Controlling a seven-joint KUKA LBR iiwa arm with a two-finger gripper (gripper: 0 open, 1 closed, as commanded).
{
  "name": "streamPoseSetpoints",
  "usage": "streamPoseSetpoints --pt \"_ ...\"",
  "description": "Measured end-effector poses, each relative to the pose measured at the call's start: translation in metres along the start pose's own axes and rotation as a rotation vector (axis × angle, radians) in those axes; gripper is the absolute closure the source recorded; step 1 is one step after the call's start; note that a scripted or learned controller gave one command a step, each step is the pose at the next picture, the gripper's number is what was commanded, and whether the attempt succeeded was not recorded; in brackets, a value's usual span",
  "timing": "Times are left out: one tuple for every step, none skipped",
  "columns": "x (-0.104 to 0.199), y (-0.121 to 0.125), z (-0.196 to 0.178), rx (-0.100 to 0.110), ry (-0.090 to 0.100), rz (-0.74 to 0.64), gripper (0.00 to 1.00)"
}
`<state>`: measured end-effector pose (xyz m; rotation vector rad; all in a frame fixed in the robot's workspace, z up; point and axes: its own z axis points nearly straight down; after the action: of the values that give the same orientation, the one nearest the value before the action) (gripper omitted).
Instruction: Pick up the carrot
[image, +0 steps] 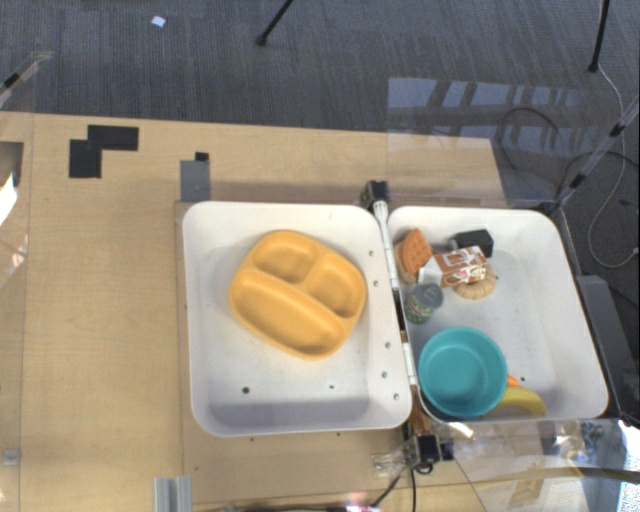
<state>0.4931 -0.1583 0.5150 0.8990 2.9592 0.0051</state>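
A small orange tip that looks like the carrot (513, 381) peeks out at the right rim of a teal bowl (461, 371), in the front of the right bin (555, 300). Most of the carrot is hidden behind the bowl. A yellow banana (524, 403) lies just in front of it, against the bin's front wall.
The back of the right bin holds an orange-brown snack (411, 254), a black block (472, 241), a red and white box (460, 266), a tan ring-shaped piece (480, 288) and a small grey-green can (423, 302). A yellow divided plate (298, 292) lies in the left bin (215, 395).
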Motion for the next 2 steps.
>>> streamPoseSetpoints --pt "0.0000 0.0000 0.0002 0.000 0.000 0.000 0.00" --pt "0.0000 0.0000 0.0002 0.000 0.000 0.000 0.00"
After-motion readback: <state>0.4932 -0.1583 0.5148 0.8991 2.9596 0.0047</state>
